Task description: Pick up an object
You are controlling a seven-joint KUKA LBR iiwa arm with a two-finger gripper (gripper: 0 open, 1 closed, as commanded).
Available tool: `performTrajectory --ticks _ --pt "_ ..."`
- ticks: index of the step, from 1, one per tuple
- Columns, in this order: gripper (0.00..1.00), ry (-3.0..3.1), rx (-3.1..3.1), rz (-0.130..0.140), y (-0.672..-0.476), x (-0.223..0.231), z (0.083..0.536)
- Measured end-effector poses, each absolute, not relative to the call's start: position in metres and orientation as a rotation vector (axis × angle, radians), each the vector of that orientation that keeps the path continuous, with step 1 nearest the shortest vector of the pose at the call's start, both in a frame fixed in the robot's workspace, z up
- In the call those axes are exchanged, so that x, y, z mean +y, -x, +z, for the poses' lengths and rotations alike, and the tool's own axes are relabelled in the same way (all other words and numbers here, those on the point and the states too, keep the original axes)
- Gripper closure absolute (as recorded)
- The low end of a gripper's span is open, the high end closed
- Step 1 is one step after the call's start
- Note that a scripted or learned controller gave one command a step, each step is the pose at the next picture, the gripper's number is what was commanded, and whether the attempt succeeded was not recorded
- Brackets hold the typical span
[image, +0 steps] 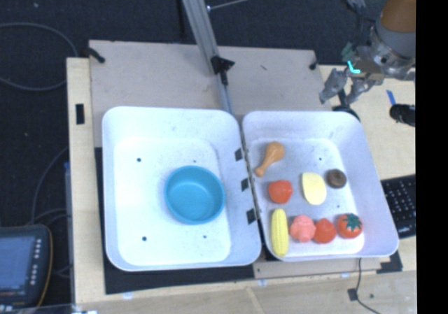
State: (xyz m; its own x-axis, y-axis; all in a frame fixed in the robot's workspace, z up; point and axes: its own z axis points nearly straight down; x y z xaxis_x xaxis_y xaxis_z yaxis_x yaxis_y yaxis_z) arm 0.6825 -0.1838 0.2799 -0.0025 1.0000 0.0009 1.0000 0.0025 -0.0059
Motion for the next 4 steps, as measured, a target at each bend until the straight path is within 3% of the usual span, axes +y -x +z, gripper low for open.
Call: performTrajectory --ticks 1,4 --pt "0.0 2.22 -2.227 -0.003 -0.684 -0.184 0.285" --pt "0.0 2.216 -2.23 0.005 -0.682 -0.178 0.141"
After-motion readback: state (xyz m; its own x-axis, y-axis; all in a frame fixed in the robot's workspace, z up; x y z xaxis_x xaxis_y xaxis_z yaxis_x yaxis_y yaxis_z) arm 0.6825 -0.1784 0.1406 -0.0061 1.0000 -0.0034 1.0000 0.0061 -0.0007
